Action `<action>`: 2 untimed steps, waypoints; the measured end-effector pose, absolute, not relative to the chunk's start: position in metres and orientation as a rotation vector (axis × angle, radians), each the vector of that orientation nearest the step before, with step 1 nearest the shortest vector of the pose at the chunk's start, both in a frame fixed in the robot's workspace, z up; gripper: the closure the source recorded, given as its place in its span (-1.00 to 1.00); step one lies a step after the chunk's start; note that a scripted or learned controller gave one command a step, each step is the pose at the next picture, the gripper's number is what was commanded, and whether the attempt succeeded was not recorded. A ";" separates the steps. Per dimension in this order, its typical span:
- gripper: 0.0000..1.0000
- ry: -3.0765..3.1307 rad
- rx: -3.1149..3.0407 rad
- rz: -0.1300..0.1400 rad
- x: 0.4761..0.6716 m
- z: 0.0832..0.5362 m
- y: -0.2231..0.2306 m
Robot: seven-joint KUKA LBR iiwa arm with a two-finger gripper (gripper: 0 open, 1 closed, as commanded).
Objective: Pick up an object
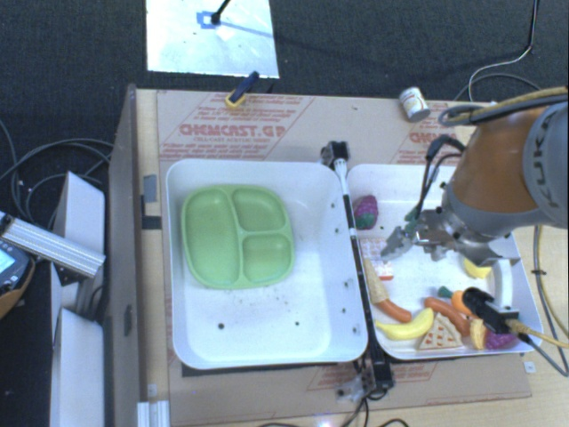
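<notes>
Gripper (pixel 397 241) of the grey-and-orange arm (pixel 498 172) hangs low inside the right bin (pixel 396 185), toward that bin's left side, with its dark fingers spread apart and nothing visible between them. From the fixed overhead camera, the fingers point down and to the left, close to the bin floor, just right of the divider where the two bins meet.

Candidate objects all lie in this right bin. A purple fruit-like toy (pixel 365 208) sits up and to the left of the fingers, near but apart from them. Lower down lie a pale stick-shaped toy (pixel 377 283), an orange carrot (pixel 396 310), a yellow banana (pixel 405 328), a waffle-patterned wedge (pixel 441 334) and a purple cluster (pixel 500 338) at the front right corner. The left bin (pixel 267 336) carries a green divided tray (pixel 238 236), well apart from the arm.

As a judgement of progress: the reach into the bin looks made, but no grasp is in place. Nothing is lifted and no toy is clamped, so closing on an item and raising it clear of the bin are both left to do. Which toy is the target, I cannot tell.
</notes>
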State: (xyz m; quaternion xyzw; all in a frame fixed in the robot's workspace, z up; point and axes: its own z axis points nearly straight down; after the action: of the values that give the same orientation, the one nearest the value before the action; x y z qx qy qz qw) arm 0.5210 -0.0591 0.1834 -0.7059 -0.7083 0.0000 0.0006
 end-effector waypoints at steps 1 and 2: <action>-1.00 -2.221 -2.220 0.002 0.507 0.100 -0.100; -1.00 -2.226 -2.219 -0.002 0.541 0.084 -0.093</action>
State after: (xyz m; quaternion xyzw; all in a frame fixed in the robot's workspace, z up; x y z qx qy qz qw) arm 0.5405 -0.0928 0.0842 -0.7061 -0.7082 -0.0007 -0.0007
